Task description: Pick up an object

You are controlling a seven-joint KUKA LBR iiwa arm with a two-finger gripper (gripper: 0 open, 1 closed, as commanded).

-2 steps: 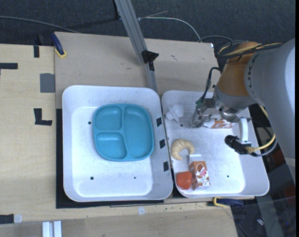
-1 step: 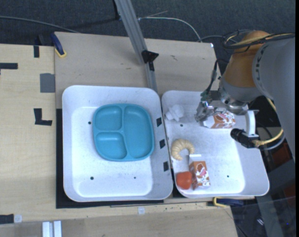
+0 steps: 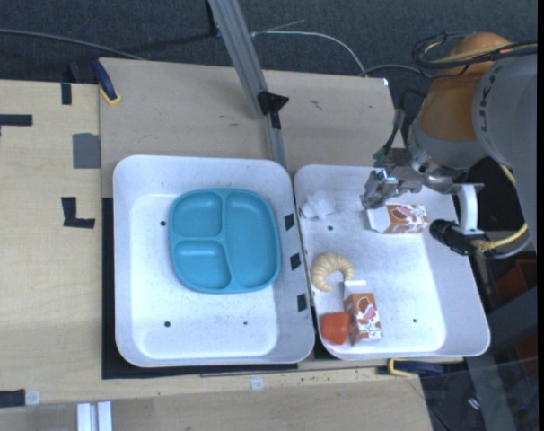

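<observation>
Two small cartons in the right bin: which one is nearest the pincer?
The carton at the bin's far edge, right beside the pincer; the other carton lies near the tomato.

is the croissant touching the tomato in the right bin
Apart. The camera view shows bare white bin floor between the croissant and the red tomato, which sits lower, beside a small carton.

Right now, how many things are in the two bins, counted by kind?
Blue divided plate: 1
Small cartons: 2
Croissant: 1
Red tomato: 1
White crumpled item: 1
Total: 6
</observation>
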